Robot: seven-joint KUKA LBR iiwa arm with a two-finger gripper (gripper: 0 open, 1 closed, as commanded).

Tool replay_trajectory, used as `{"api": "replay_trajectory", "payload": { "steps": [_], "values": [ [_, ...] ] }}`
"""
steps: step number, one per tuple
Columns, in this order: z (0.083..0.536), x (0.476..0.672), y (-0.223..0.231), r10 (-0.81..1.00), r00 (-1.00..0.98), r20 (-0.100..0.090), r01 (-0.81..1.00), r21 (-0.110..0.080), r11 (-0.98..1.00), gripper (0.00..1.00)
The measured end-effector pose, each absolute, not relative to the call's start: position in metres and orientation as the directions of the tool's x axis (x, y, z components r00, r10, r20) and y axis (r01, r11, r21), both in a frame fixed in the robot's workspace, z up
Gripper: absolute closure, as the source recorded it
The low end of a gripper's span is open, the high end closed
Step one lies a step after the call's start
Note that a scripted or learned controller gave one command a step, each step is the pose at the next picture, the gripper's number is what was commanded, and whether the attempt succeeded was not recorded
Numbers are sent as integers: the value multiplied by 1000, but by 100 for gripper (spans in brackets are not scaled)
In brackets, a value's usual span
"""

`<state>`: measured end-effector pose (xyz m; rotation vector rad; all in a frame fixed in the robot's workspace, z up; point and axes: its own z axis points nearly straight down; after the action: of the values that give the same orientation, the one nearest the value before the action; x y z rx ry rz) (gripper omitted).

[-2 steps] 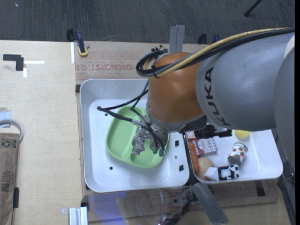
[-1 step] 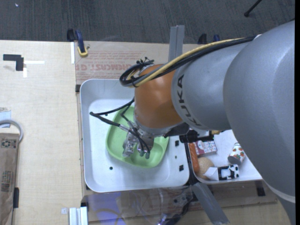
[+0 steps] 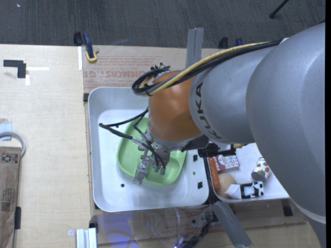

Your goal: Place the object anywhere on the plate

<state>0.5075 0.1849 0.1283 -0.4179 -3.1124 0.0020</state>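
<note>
Worktop [image 3: 46,138]: wooden, bearing two white bins side by side.
Arm [image 3: 248,97]: its bulk hides much of the left bin [image 3: 98,190], so a slip could go unnoticed.
Plate [image 3: 124,149]: green, lying in the left bin.
Jaws: the gripper [image 3: 140,172] hangs over the plate's near edge; clenched or released, I cannot tell.
Object: not made out between them; other items lie in the right bin [image 3: 248,190].
Risk: releasing near the rim could send it off the plate.

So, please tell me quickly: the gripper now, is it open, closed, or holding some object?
Gripper: cannot be told; it hangs over the green plate in the left bin.
</note>
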Motion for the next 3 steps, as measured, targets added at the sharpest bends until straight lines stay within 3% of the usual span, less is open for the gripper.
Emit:
{"api": "replay_trajectory", "payload": {
  "steps": [1,2,3],
  "values": [
    [94,481,161,-80,-997,-10,-80,5,997,0],
    [96,484,111,-409,-912,-20,-409,7,912,0],
    [96,484,111,-409,-912,-20,-409,7,912,0]
  ]
}}
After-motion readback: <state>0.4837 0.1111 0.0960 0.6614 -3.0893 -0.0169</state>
